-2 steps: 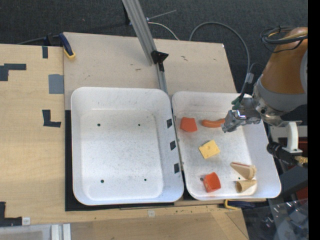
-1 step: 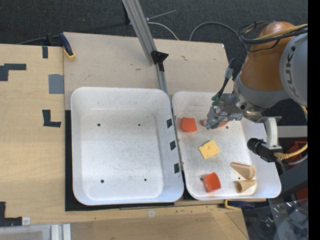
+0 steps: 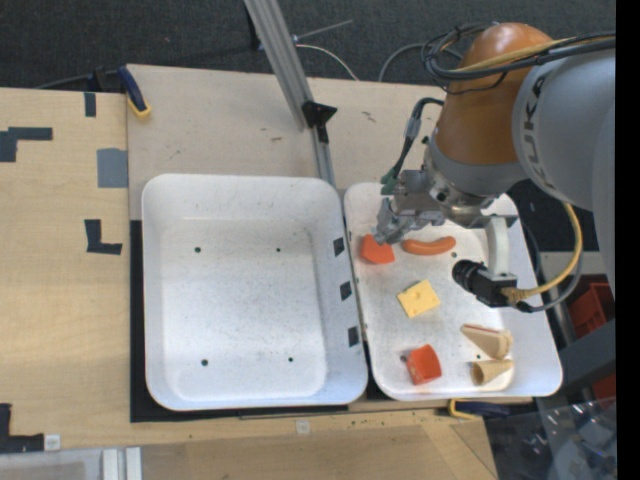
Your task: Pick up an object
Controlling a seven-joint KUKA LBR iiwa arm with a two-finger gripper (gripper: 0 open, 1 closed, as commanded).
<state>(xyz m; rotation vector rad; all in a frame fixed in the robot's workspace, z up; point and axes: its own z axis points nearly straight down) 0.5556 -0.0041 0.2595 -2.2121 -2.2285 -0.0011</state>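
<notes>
The counter is pale wood with grey tape marks, and it carries two shallow white bins side by side. The left bin shows a speckled floor. The right bin holds all the small things. My arm, grey with an orange band, reaches in from the right and hangs over the upper part of the right bin. My hand points down at the bin's upper left corner, just above an orange wedge; I cannot tell how it is set. An orange sausage shape lies just right of the wedge. Below it sits a yellow cheese block. Two tan cones lie at the lower right, and a red block beside them.
</notes>
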